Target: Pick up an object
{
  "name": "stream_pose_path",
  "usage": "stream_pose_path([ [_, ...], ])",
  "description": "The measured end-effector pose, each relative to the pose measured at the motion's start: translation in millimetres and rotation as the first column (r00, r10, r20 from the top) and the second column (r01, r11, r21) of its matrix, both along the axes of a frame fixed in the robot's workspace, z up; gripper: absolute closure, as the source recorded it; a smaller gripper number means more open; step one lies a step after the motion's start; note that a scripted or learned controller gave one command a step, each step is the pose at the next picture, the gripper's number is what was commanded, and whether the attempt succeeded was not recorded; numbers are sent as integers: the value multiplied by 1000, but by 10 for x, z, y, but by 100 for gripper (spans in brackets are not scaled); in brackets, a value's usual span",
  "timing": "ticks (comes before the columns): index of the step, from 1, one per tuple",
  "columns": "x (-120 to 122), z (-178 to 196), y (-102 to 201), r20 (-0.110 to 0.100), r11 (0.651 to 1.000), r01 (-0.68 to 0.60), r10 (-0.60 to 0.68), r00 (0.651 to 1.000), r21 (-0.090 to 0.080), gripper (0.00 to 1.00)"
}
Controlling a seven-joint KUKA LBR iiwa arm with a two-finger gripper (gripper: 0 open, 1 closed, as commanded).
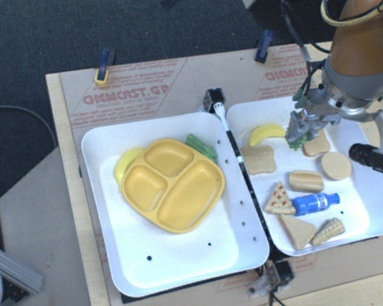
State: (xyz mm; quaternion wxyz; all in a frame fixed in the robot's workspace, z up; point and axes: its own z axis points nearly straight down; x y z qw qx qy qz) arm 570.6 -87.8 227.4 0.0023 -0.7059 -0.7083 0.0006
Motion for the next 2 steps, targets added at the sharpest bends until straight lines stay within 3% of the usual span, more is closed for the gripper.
stream_pose_path([
  [1, -237, -80, 189, 0, 1000, 2, -2, 1000, -1, 100],
  [2, -318, 83, 148, 7, 1000, 5, -5, 1000, -3, 100],
])
